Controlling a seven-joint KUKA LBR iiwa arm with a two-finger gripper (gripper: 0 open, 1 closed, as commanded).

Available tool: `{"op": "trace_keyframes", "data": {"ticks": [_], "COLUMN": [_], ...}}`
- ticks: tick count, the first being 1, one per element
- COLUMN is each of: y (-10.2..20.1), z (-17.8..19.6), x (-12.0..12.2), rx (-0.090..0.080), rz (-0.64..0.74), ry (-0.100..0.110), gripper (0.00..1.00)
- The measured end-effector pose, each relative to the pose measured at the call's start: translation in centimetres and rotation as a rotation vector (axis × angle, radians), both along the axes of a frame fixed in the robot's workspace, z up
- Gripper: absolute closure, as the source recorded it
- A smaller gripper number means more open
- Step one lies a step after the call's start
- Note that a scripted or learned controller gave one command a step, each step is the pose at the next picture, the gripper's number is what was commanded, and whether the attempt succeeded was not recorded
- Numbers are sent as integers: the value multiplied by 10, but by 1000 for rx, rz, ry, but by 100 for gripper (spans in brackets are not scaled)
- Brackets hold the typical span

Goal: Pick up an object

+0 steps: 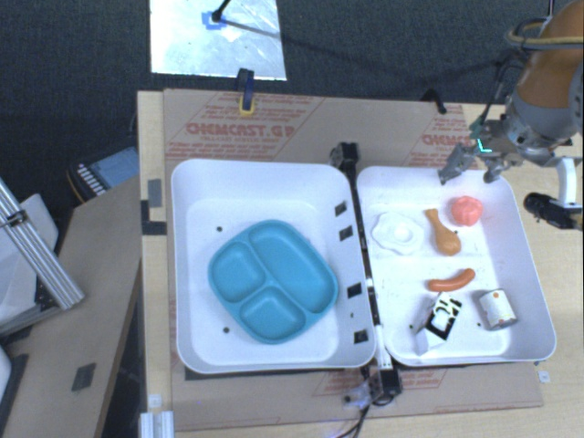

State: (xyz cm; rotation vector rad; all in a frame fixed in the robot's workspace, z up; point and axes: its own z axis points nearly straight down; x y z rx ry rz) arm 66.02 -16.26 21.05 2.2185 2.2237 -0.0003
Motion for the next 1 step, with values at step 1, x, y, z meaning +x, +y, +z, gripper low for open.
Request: {"op": "trace_keyframes", "data": {"ticks": [1], "y": [0], "z": [1], "x": [0], "rx": [0], "rz": [0], "ry": [-2], "gripper": [0]}}
